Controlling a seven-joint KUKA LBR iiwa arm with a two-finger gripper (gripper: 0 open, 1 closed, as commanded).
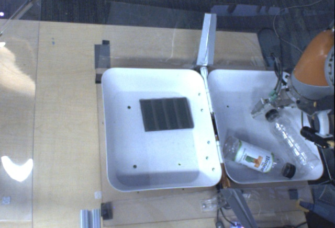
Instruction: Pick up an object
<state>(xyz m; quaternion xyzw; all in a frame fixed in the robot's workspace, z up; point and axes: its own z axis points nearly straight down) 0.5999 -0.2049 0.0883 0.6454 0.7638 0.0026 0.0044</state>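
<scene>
In the left bin a dark ribbed rectangular pad lies flat near the middle. The right bin holds a clear bottle with a green and orange label lying on its side near the front, its black cap toward the right. A second clear, crumpled bottle lies slantwise along the right side, its dark cap end up near my gripper. My gripper hangs low over the right bin's middle, just above that bottle's neck end. The arm's orange band is at the right edge.
A metal divider bar rises behind the seam between the two bins. The wooden bench stretches out to the left of the bins. Cables and a clamp sit at the front edge below the right bin.
</scene>
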